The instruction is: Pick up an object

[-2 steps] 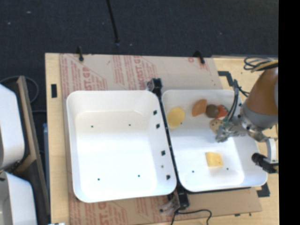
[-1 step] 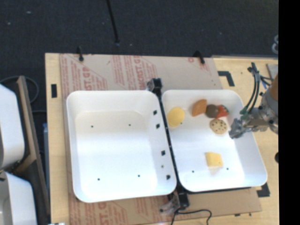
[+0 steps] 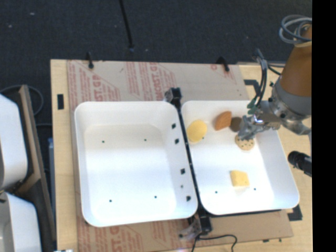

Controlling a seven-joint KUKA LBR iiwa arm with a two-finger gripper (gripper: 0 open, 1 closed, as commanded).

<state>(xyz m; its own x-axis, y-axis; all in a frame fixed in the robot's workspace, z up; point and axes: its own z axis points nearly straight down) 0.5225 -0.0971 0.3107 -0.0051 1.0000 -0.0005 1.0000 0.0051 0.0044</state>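
Note:
The right bin (image 3: 273, 193) holds a round yellow piece (image 3: 197, 130) near its left wall, a brown oval piece (image 3: 222, 121) at the back, a speckled tan round cookie (image 3: 244, 142) and a yellow wedge (image 3: 240, 179) toward the front. My gripper (image 3: 248, 132) reaches in from the right and hangs right over the cookie, next to the brown piece. A dark lump (image 3: 236, 124) sits between the brown piece and the gripper.
The left bin (image 3: 89, 135) lies beside the right one, with a black divider strip (image 3: 181, 146) between them. Both rest on a cardboard sheet (image 3: 126, 80) on the bench. A black cable (image 3: 125, 20) runs across the dark floor behind.

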